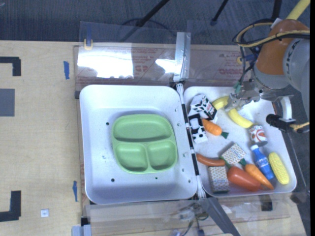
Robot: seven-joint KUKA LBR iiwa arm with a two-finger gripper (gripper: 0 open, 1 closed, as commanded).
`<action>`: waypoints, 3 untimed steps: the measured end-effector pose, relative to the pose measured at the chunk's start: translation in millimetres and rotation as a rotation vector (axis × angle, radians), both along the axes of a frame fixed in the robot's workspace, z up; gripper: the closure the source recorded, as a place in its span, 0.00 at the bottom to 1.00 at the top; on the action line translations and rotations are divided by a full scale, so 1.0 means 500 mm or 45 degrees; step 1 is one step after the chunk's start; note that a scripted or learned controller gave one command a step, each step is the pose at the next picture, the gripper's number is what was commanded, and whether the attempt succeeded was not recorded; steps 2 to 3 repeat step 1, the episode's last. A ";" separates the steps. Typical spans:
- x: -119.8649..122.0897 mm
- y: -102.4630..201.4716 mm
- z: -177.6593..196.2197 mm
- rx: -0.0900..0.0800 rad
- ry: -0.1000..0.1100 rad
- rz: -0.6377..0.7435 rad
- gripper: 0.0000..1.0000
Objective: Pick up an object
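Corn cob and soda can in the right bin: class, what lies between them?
In the camera view, a blue bottle lies between the soda can and the corn cob.

The arm (295,58) is a rounded grey casing with a broad orange band (273,53) above the wrist. Yellow and black cables (253,33) loop in an arc beside the band. Below it the wrist narrows to a small metallic gripper (241,96) of pale grey parts, with thin dark wires running down to it.
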State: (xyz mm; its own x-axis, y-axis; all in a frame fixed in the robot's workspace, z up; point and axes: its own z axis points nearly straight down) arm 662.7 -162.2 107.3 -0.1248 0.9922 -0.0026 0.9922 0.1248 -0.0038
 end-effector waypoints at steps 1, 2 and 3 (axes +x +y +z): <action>0.010 0.124 0.154 0.003 -0.009 0.030 1.00; 0.010 0.124 0.154 0.003 -0.009 0.030 1.00; 0.010 0.124 0.154 0.003 -0.009 0.030 1.00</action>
